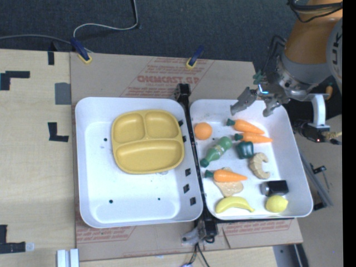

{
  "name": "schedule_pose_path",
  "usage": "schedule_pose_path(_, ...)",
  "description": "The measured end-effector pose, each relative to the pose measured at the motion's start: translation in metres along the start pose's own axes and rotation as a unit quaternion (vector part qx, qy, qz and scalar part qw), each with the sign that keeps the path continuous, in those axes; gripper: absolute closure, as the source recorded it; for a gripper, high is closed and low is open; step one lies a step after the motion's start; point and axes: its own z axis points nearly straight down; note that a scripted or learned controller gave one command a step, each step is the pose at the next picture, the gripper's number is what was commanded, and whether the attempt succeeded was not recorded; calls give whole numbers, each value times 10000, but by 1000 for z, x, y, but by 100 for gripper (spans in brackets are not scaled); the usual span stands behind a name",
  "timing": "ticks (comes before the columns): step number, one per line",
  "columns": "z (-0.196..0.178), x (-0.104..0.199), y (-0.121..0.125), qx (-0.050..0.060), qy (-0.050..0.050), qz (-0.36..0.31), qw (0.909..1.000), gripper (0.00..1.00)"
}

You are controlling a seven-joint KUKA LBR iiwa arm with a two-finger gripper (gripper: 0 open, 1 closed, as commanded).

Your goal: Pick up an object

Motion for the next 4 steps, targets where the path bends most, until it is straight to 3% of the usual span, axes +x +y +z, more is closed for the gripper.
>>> schedule_pose_path(1, 72, -36, 2, 7, -4, 8, 10000, 0)
schedule_pose_path(2, 192, -42, 40, -28, -8, 1, 10000, 0)
schedule_pose_path(3, 182, -42, 40, -24, -14, -1, 10000, 100)
schedule_pose_path(4, 183, -42, 40, -24, -14, 0, 10000, 0)
